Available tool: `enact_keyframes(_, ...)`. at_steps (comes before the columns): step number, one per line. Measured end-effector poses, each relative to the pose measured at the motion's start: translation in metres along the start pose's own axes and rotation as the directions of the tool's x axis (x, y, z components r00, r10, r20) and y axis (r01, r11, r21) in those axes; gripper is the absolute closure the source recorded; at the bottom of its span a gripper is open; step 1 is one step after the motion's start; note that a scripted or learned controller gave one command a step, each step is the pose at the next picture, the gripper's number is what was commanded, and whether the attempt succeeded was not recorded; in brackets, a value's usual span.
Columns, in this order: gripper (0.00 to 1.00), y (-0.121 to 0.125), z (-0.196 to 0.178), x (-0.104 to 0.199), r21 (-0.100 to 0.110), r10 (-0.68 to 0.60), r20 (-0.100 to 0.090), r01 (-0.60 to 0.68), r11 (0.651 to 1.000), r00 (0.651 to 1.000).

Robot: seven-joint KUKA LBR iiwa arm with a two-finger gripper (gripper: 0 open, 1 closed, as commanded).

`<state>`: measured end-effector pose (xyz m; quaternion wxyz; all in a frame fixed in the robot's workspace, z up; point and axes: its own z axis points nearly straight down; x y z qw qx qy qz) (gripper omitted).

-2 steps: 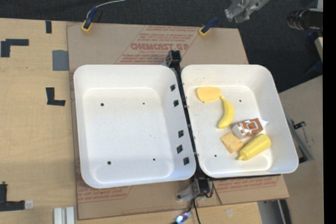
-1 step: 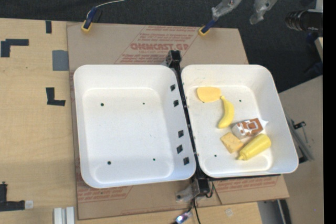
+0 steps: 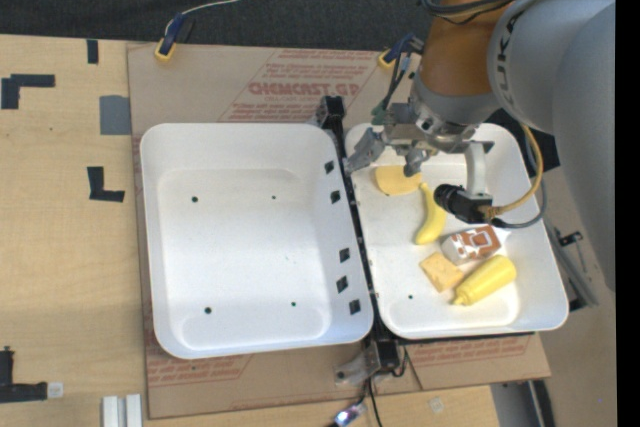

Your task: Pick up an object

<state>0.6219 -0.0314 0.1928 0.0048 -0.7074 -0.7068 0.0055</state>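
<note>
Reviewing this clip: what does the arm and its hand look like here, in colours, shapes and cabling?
The arm is bulky, rounded and grey, with a glossy orange band above the wrist. Black cables loop over the band's top, and a yellow cable curves beside the wrist. The hand is small, grey metal with dark fittings.

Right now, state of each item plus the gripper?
gripper: low over the right bin's back left corner, above the flat yellow piece; fingers unclear
flat yellow piece: lying in the right bin
banana: lying flat, untouched
small box: lying between banana and bottle
tan block: flat on the bin floor
yellow bottle: on its side
</note>
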Motion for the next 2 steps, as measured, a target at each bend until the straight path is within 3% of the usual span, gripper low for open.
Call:
enact_keyframes(1,0.0,0.019,0.115,-0.068,-0.01,0.002,0.0,-0.002,1.0,1.0)
enact_keyframes(2,0.0,0.049,0.108,-0.063,-0.013,-0.003,-0.001,0.003,1.0,1.0)
